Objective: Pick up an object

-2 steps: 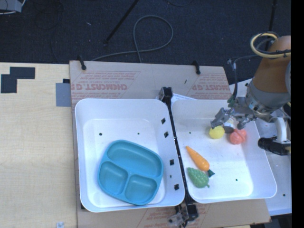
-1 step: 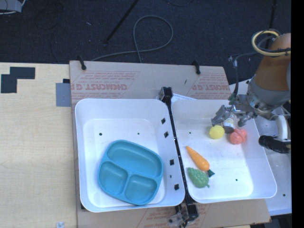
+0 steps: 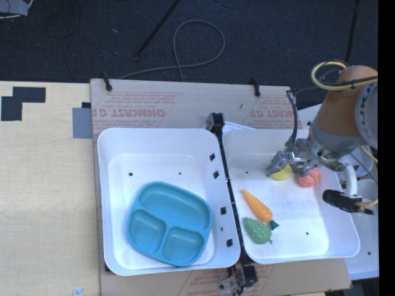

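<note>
Divided tray (image 3: 168, 222): plain blue. Carrot (image 3: 257, 206): orange. Bumpy fruit (image 3: 257, 230): green. Both bins (image 3: 157, 142): white. Desk (image 3: 43, 184): pale wood grain. Small piece (image 3: 282, 174): yellow.

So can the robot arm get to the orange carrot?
Probably yes. The carrot lies in the open in the right bin, with only the green toy close beside it and nothing on top. The tool is just up the bin, by the yellow toy.
</note>
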`<state>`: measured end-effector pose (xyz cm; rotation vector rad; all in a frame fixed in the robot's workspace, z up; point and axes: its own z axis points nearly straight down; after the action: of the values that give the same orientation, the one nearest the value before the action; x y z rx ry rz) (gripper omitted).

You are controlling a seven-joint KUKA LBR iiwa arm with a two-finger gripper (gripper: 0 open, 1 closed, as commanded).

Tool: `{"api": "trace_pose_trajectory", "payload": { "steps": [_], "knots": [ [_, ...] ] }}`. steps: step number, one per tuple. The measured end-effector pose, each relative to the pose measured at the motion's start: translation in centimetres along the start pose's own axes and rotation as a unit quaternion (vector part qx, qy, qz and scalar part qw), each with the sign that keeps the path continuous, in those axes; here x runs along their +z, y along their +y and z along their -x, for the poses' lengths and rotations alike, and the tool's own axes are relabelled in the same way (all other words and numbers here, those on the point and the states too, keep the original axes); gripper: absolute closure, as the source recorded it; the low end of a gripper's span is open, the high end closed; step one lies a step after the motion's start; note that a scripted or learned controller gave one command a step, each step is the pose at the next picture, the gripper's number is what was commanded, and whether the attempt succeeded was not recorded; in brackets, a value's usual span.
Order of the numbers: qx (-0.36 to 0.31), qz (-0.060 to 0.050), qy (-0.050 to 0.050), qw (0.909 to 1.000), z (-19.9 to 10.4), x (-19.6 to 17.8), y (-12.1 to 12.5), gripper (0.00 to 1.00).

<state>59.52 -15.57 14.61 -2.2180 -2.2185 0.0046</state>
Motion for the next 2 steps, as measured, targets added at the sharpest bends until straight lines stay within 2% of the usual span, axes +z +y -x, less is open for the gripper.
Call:
{"api": "trace_pose_trajectory", "payload": {
  "steps": [1,2],
  "knots": [
    [0.000,0.000,0.000,1.0000,-0.1,5.3,0.0,0.00],
    [0.001,0.000,0.000,1.0000,0.0,4.1,0.0,1.00]
  ]
}}
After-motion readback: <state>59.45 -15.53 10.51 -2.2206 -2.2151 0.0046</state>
